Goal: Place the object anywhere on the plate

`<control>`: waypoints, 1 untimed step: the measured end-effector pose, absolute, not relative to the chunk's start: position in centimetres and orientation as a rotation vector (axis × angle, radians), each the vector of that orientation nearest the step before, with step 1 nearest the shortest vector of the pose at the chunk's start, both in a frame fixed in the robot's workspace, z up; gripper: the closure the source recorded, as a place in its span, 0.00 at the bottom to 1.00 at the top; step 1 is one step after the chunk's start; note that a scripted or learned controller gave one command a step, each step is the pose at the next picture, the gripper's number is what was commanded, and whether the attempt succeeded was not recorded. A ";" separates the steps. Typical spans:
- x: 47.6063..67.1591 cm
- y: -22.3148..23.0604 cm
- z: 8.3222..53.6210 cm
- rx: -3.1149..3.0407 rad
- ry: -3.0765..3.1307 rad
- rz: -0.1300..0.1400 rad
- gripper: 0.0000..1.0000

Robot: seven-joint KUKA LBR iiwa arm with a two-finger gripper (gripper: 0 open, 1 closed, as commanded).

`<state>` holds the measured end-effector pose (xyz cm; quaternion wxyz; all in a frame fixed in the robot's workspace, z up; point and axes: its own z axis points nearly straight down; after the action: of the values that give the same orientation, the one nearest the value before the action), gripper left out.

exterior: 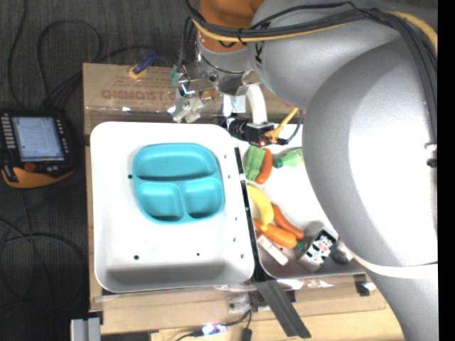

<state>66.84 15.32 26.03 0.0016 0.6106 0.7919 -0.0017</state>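
A teal plate (178,182) with three compartments lies in the left white bin (106,212), and nothing rests on it. My gripper (186,103) hangs above the far rim of that bin, just beyond the plate's far edge, over the cardboard. I make out no object in it. The toy foods lie in the right bin (298,190): a green and orange vegetable (257,163), a green piece (288,159), a yellow banana (260,204) and orange carrots (281,229). The arm's grey body hides much of the right bin.
A cardboard box (117,91) lies behind the left bin. A teach pendant (35,144) sits on the floor at the left. A white and black item (320,248) and a red and white packet (272,251) lie at the right bin's near end.
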 end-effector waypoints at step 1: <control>66.8 13.1 16.6 1.578 2.715 -0.007 1.00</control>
<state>66.80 13.11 16.60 0.0006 0.5025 0.8646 -0.0021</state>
